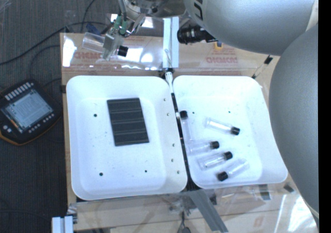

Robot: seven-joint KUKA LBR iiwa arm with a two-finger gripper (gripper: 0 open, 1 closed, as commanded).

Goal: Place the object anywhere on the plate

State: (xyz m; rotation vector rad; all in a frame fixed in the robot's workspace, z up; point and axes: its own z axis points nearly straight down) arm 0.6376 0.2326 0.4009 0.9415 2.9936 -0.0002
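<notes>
Gripper (110, 45), above the desk's far edge beyond the left bin (77, 175), grips a clear black-capped vial (98, 43); dark ridged plate (127, 121) lies in that bin.

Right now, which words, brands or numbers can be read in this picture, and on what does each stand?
"UK": part of large dark lettering on the grey arm, cut off at the top edge.
Red printing on the clear sheet behind the bins: too blurred to read.
Pendant screen: too small to read.
</notes>
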